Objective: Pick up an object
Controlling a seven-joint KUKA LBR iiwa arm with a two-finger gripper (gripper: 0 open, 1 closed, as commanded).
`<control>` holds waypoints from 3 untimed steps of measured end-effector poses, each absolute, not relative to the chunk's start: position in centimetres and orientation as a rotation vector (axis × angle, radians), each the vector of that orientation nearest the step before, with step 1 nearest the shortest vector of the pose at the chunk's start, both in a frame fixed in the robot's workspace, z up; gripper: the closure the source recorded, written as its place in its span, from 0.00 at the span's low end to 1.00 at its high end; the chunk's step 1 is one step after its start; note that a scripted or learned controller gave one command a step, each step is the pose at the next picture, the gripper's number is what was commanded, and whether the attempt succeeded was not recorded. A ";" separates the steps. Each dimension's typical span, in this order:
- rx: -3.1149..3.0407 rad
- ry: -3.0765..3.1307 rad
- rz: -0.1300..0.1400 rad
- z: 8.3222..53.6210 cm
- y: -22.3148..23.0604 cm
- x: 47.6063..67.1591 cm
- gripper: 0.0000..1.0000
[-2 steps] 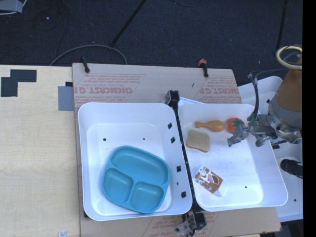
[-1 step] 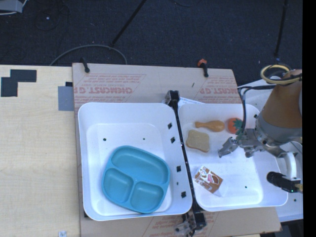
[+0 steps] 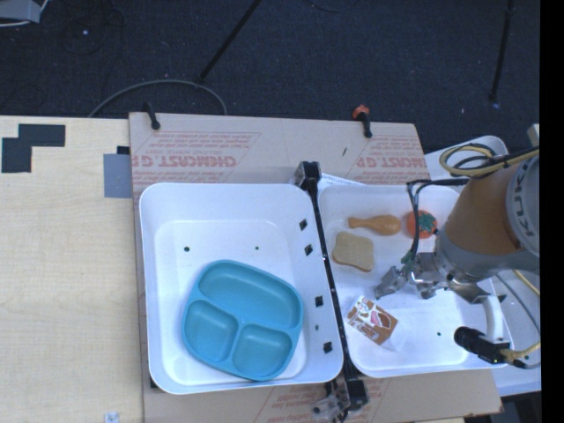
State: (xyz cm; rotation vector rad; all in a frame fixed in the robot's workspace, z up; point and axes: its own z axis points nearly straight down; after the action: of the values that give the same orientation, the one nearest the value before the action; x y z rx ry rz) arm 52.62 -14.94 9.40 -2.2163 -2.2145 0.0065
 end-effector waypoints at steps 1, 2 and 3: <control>-2.226 -2.210 0.003 10.8 -15.1 52.7 1.00; -2.221 -2.224 -0.002 15.6 -14.8 53.7 1.00; -2.222 -2.224 -0.003 20.9 -14.9 53.8 1.00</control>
State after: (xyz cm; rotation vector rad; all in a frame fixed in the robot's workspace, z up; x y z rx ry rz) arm 53.80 -14.87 20.94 -2.2221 -2.2243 -0.0026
